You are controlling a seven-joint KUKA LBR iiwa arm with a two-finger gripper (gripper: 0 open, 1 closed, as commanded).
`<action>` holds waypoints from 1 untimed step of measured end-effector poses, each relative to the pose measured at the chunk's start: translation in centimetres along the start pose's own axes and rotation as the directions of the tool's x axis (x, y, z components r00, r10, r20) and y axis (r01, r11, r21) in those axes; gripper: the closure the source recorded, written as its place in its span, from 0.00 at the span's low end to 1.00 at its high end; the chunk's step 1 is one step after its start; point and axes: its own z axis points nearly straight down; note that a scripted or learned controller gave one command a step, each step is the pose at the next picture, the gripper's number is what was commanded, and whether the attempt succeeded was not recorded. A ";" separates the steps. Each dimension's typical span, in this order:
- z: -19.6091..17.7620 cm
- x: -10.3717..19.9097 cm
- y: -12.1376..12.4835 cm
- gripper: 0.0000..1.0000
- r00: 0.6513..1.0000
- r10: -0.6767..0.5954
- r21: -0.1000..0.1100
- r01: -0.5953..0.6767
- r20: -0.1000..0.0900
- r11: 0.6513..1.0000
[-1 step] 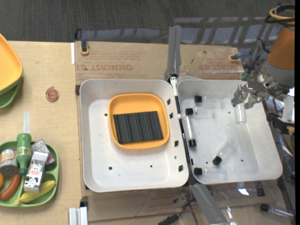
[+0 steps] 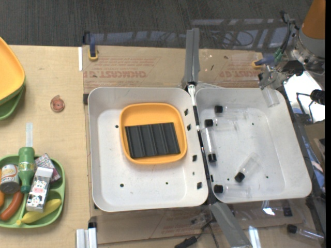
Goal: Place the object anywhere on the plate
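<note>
Clear tubes with black caps [image 2: 247,168] lie loose in the right bin [image 2: 289,190]; the orange plate [image 2: 153,109] waits left. Claw [image 2: 274,76] hovers at the bench's far-right corner, its grip unreadable. Pick-up seems next.

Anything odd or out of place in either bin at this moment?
Nothing looks spilled or broken. The dark ridged slab already lies flat on the orange plate in the left bin. The pincer sits at the right bin's far corner, away from the plate.
</note>
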 end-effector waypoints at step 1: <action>-2.6 -2.4 -0.3 1.00 0.999 -0.048 0.000 0.048 0.000 0.999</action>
